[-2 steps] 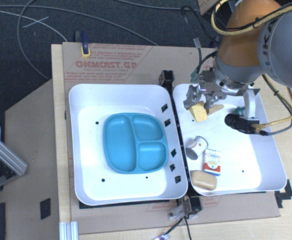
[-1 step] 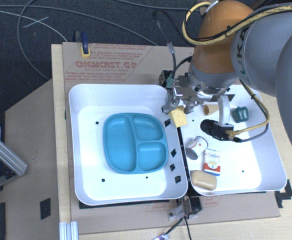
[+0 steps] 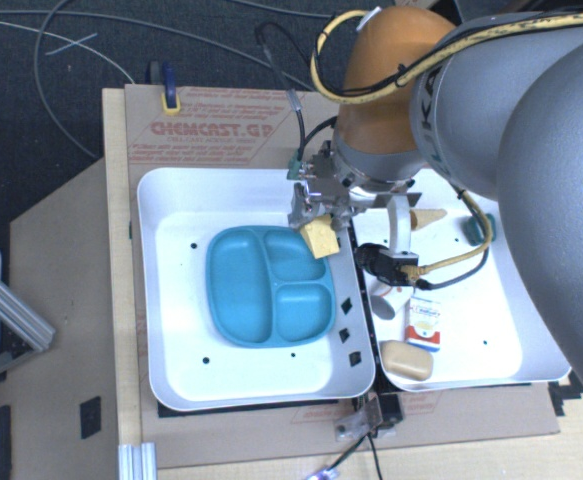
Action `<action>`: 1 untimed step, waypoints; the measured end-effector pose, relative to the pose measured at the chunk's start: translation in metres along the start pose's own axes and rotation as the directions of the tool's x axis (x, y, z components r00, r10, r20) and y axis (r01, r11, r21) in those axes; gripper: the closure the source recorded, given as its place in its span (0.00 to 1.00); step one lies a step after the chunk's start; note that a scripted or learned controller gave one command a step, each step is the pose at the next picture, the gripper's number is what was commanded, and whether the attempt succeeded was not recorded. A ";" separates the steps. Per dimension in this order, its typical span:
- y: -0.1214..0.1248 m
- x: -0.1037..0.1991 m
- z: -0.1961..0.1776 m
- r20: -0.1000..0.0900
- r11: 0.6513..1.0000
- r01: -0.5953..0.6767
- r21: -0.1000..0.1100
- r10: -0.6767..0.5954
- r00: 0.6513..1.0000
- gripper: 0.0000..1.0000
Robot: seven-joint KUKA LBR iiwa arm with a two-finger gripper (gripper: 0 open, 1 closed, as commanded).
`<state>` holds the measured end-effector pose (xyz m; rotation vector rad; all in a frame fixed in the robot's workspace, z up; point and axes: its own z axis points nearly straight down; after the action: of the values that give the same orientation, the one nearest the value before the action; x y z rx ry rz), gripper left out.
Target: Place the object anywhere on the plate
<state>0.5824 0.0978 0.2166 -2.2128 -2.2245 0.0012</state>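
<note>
A blue sectioned plate (image 3: 269,285) lies in the left white bin (image 3: 171,268). My gripper (image 3: 317,223) hangs over the plate's upper right corner, close to the wall between the bins. A small tan, sponge-like block (image 3: 320,238) sits between its fingers, held just above the plate's rim. The orange wrist band and grey arm above it hide much of the right bin's back.
The right bin (image 3: 491,328) holds a small white and red-blue box (image 3: 424,325), a tan oval bar (image 3: 407,360), a tan wedge (image 3: 429,218) and a greenish object (image 3: 474,231). A black cable loops beside the gripper. Cardboard lies behind the bins.
</note>
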 end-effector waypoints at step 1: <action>-0.005 0.055 -0.016 0.000 1.000 0.001 -0.004 -0.001 1.000 1.00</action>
<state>0.5775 0.1526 0.2329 -2.2141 -2.2270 -0.0037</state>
